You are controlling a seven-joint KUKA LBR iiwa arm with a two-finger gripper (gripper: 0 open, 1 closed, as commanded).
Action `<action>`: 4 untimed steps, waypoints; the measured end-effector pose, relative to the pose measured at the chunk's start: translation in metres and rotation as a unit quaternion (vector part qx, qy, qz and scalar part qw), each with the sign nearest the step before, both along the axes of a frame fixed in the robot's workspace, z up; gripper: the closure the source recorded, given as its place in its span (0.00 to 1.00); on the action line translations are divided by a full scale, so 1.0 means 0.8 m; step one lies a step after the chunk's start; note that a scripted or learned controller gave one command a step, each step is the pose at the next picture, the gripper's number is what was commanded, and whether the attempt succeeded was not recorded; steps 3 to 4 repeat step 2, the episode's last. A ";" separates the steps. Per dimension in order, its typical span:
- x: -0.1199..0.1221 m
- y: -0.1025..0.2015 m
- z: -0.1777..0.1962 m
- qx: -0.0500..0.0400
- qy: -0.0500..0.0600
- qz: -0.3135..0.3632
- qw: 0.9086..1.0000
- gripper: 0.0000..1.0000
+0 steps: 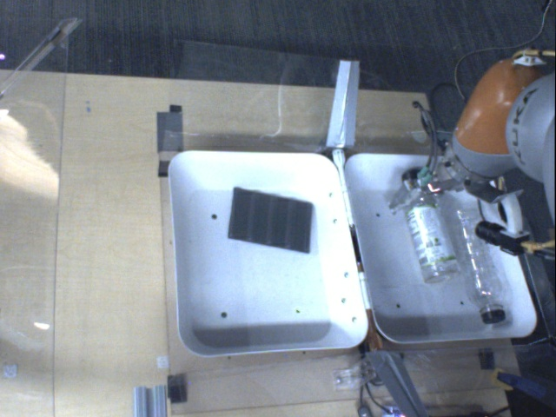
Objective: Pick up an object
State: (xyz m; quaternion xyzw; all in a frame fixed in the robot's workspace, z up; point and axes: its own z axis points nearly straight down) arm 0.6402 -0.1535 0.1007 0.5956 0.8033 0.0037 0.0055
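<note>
In the right bin (387, 307) lie two clear plastic bottles. The one with a white and green label (431, 240) lies lengthwise, its neck pointing to the bin's far edge. A plain bottle with a dark cap (483, 272) lies beside it on the right. My gripper (429, 179) hangs low over the far end of the labelled bottle, right at its neck, below the orange band of the arm (486, 107). A dark grey ridged rectangular pad (270, 220) lies flat in the left bin (261, 320).
A metal bar (343, 102) stands behind the seam between the bins. Cables (508, 233) trail off the wrist over the right bin's right side. Black clamps (170, 133) sit at the left bin's corner. Bare wooden bench (87, 259) spreads to the left.
</note>
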 end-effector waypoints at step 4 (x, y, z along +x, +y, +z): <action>0.022 0.005 0.106 -0.001 0.004 0.164 0.986 1.00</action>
